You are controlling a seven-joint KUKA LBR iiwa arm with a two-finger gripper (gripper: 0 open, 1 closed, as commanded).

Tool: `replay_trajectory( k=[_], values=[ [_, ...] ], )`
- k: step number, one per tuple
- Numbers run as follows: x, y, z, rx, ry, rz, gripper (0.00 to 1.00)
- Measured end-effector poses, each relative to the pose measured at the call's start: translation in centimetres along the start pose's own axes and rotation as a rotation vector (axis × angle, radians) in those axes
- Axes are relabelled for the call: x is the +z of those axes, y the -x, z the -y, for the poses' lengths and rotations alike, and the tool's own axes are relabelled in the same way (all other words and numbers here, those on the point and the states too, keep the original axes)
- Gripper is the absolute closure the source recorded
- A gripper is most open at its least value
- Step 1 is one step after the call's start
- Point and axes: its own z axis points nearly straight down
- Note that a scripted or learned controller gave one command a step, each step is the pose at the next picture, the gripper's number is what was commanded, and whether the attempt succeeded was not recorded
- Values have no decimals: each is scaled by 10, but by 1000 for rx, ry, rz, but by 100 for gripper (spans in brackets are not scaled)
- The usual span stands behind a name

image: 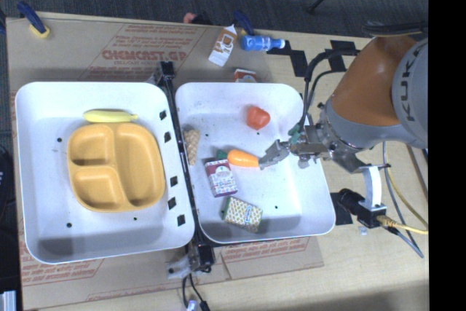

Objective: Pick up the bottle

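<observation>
A: Left bin (29, 156) has a yellow divided tray (115, 165) with a banana (110, 115) just above it.

B: And the right bin (309, 218)?

A: 4 bits: carton (220, 178), patterned packet (242, 213), carrot (242, 158), red tomato (257, 116). The gripper (273, 154) sits beside the carrot, fingers look pressed together, pinching nothing.

B: Bottle?

A: The blue bottle (261, 44) lies on the bench behind that bin.

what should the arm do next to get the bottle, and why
Probably lift and swing toward the view's top: the gripper sits low in the right bin beside the carrot, while the blue bottle lies outside the bins on the bench beyond the far rim.
</observation>
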Motion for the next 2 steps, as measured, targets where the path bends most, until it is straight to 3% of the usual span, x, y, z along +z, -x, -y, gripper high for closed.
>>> replay_trajectory(
  k=[1,2],
  values=[
    [-10,0,0,-5,-2,-1,100],
    [62,2,16,-101,0,0,100]
  ],
)
